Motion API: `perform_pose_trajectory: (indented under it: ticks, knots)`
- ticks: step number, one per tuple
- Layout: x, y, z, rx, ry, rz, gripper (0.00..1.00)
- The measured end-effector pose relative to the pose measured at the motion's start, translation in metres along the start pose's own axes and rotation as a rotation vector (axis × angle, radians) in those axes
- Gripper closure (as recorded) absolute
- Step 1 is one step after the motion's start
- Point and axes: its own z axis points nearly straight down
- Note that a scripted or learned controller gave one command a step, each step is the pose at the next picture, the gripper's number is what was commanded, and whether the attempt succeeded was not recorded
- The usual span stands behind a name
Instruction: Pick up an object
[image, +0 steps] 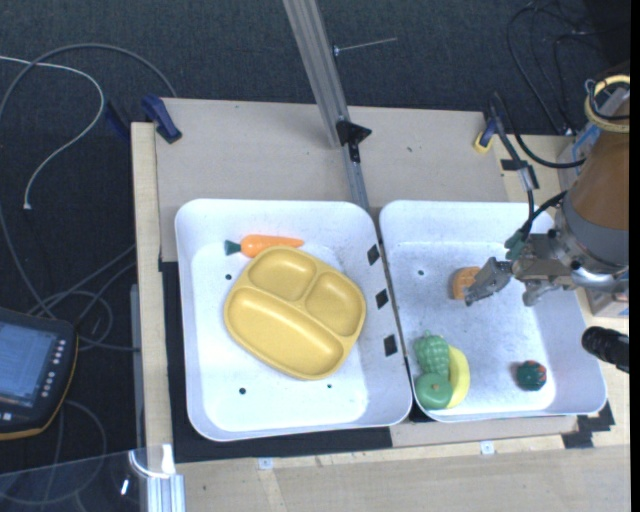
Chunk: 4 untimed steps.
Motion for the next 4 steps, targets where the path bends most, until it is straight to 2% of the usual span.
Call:
perform_pose_trajectory:
  ticks: [1, 3, 4]
  knots:
    - [0.000, 0.000, 0.000, -0.001, 0.000, 0.000, 0.00]
    - [0.010, -0.006, 0.115, 0.008, 0.001, 0.001, 0.00]
    - [0.014, -0.006, 0.158, 0.007, 0.001, 0.001, 0.00]
